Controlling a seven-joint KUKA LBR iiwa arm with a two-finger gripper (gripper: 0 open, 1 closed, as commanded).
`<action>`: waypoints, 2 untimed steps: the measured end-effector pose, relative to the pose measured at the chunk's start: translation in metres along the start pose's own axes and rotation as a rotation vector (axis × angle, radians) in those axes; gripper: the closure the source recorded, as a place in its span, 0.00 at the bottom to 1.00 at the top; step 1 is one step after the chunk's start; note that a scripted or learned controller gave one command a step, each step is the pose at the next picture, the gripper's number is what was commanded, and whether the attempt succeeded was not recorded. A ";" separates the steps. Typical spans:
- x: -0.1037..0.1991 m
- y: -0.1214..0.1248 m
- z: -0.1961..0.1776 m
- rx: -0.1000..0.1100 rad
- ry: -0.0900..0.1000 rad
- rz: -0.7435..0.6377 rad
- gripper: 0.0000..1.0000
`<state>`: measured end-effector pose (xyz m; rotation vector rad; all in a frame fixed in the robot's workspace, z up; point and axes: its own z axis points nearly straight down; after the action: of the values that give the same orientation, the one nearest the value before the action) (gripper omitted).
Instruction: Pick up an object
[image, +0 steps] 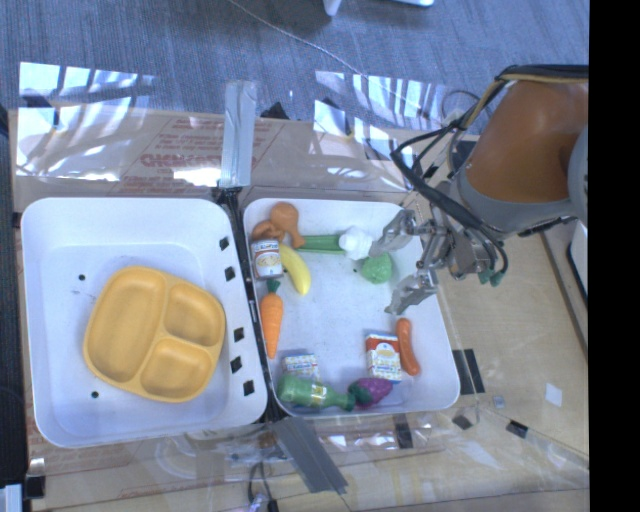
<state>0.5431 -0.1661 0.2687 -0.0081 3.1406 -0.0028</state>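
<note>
My gripper hangs over the right side of the right bin, fingers spread open, one fingertip toward the back and the other toward the front. A small green toy lies in the bin just left of the gap between them; nothing is held. Close by are a white-tipped green stick and a red sausage.
The right bin also holds an orange toy, a small can, a banana, a carrot, a red box, a purple piece and a green bottle. A yellow divided plate lies in the left bin.
</note>
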 end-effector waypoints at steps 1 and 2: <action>0.009 -0.044 0.175 0.000 -0.004 0.034 0.00; 0.046 -0.043 0.171 0.004 -0.021 0.081 0.00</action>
<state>0.4975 -0.2099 0.0979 0.1178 3.1169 -0.0094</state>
